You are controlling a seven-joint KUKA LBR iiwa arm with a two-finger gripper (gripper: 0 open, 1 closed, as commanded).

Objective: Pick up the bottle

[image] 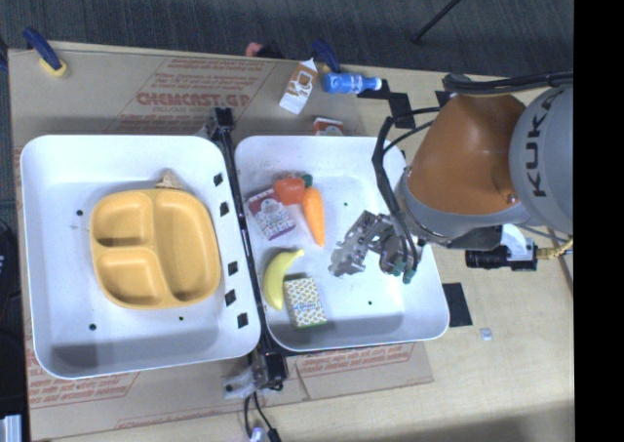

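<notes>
The small blue-capped bottle (351, 84), lying at upper centre outside the bins, is judged light and slippery; mid-body is best gripped.

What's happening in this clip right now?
A KUKA arm reaches in from the right, its gripper low over the right bin, beside the carrot. The bin also contains a banana, a small box and a packet. A blue bottle lies on the bench beyond the bins, untouched. A yellow divided tray sits in the left bin.
</notes>
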